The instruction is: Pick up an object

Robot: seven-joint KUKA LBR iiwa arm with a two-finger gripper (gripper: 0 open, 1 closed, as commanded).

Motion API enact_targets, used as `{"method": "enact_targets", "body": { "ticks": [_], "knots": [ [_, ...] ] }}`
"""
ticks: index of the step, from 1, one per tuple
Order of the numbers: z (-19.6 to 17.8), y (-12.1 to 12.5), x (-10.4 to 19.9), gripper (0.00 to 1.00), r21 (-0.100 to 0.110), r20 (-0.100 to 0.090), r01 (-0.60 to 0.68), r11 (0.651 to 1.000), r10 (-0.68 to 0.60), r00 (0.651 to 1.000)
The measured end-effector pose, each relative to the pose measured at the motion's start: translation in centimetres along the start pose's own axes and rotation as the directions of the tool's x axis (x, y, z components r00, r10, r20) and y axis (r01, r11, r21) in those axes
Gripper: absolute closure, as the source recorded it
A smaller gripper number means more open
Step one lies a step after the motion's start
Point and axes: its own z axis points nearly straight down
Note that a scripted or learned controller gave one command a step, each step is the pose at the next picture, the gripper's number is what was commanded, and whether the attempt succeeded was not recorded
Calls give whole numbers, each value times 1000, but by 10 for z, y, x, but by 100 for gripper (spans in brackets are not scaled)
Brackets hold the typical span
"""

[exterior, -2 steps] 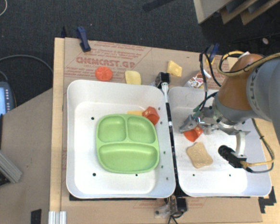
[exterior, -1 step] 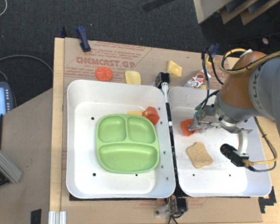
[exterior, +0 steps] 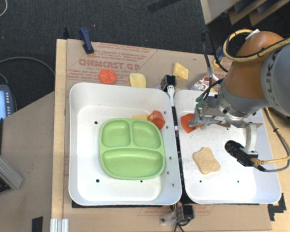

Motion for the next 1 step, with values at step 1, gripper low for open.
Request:
{"method": "enact_targets", "body": {
  "ticks": [1],
  "knots": [
    [-46,-31,54,100,3,-1,0,1000,0,1000]
  ]
}}
